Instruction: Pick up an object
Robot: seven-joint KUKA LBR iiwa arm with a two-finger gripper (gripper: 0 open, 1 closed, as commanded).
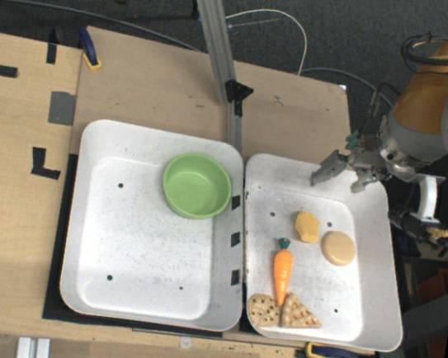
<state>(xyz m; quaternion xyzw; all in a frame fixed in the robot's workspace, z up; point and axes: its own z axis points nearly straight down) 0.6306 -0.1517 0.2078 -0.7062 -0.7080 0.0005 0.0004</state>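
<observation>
Camera view, nearest first: the right bin [369, 321] holds a waffle cookie [263, 310], a pizza slice [298, 313], a toy carrot [281, 272] and two tan rounds. Farther left, a green bowl [197, 185] sits in the left bin [92, 221]. Over the right bin's far edge hangs the gripper [344, 175], fingers spread, gripping nothing.

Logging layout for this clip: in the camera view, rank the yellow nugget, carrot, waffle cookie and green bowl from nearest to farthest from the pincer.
From the pincer, above the right bin's far edge:
1. Yellow nugget, right bin, upper middle.
2. Carrot, right bin, centre.
3. Waffle cookie, right bin, near edge.
The green bowl, in the left bin, is too close to the cookie to rank.
</observation>
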